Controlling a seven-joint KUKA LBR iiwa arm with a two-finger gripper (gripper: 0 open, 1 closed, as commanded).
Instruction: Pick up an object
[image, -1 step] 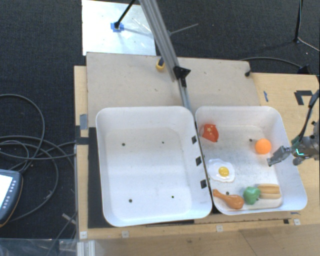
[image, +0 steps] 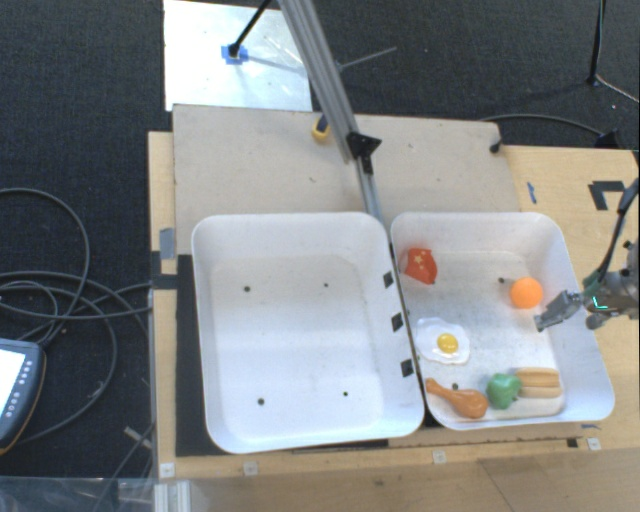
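Two white bins (image: 300, 330) share the bench; end effector (image: 552, 316) hovers by the orange ball (image: 526, 292), finger spread unclear

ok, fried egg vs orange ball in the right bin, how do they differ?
The fried egg lies flat, white with a yellow yolk; the orange ball is round and one plain colour. The egg has the wider footprint, the ball is more compact. The egg sits near the bin's left wall, mid-bin; the ball sits toward the right wall, close to the gripper. Both rest loose on the floor of the right bin, touching nothing else.
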